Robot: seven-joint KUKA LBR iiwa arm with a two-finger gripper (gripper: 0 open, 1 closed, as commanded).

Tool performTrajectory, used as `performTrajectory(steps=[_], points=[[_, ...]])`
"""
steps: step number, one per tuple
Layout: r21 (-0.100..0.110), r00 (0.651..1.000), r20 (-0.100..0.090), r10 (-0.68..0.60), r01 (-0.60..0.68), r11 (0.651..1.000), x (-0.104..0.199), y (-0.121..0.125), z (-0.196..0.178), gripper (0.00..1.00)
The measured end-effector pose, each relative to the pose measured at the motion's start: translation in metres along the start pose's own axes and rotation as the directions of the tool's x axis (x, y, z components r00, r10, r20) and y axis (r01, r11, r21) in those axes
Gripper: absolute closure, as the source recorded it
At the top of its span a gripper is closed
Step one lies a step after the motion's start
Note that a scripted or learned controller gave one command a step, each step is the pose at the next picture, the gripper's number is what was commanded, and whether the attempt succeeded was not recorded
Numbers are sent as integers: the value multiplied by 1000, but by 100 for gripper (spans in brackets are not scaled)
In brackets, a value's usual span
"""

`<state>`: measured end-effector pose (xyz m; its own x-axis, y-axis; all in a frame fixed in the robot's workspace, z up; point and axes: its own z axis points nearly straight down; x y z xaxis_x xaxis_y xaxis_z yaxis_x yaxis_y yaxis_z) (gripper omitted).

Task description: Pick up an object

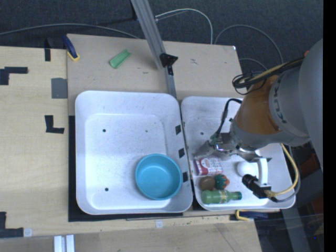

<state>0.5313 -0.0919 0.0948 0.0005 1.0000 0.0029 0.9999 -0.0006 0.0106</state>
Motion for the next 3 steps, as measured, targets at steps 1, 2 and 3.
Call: performTrajectory(steps=[1,2,3], points=[[9,1000,2,-3,3,1000,1,-4,-5,100],[7,1000,4,-2,2,1000,-2,1,-67,100],[7,1000,4,-1,1,1000,-10,8,-117,100]])
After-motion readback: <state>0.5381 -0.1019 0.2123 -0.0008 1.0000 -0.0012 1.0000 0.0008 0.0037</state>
